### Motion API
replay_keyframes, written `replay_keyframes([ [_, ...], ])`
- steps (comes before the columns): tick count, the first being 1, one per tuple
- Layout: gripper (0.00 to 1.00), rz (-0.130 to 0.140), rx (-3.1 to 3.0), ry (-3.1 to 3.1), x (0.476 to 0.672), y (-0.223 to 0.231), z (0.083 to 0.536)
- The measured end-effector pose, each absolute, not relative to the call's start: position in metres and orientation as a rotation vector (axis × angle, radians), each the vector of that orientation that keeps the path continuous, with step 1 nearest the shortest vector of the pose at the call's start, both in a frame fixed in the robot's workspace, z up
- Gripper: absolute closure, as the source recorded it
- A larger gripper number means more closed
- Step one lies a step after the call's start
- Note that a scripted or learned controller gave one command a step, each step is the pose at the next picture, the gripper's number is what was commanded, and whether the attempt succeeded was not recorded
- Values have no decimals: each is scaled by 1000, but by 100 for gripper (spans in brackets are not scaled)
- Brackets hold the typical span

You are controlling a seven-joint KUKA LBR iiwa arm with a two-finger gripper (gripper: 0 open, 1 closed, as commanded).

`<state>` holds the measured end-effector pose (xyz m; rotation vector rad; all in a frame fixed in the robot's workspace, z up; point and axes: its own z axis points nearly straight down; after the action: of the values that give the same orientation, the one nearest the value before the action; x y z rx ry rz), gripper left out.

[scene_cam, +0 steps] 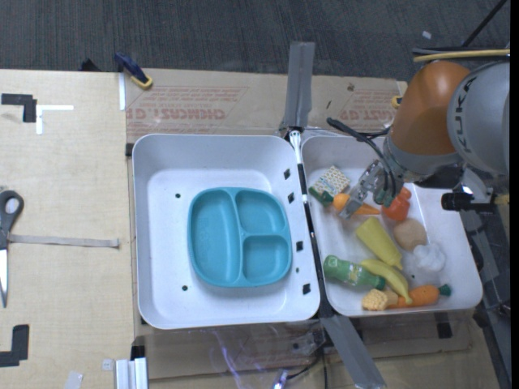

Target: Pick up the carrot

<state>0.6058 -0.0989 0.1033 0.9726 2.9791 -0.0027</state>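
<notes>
I've got the arm (pixel 454 112) reaching in from the right, orange band above the wrist, and the gripper (pixel 362 194) is down inside the right bin (pixel 466 241), over its upper-left part. From up here the grey fingers blur together against the clutter — I can't tell whether they are spread or pressed together, and I see nothing clearly pinched between them.

There are two carrot-like pieces in this bin. One carrot (pixel 422 296) lies along the bottom edge near the bottom-right corner, long axis running roughly left to right, green top toward the right wall and the orange end pointing left. Its left end sits just beside a yellow corn piece (pixel 375 300). The gripper is well apart from it. The other — a small orange piece with a thin orange strip (pixel 357 207) — sits right under the fingertips; too small for me to name it firmly.

Elsewhere in the right bin: a green bottle (pixel 350 272) lying on its side near the left wall, a banana (pixel 389 274) slanting beside it, a yellow pepper-like shape (pixel 378 240) in the middle, a red item (pixel 397 209) just right of the gripper, a tan egg-like object (pixel 411 234), and a white crumpled thing (pixel 427 258).

The left bin (pixel 154 241) holds a teal divided plate (pixel 240 237), flat in its centre. Scissors (pixel 6 233) lie at the bench's left edge.
</notes>
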Motion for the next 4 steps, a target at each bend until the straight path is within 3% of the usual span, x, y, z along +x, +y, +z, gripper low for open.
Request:
replay_keyframes([
  [1, 0, -2, 973, 2979, 606, -99, 103],
  [2, 0, -1, 1514, 2751, 559, -100, 92],
  [3, 0, -1, 1770, 2592, 622, -99, 93],
  [4, 100, -4, 1763, 2594, 623, -98, 103],
])
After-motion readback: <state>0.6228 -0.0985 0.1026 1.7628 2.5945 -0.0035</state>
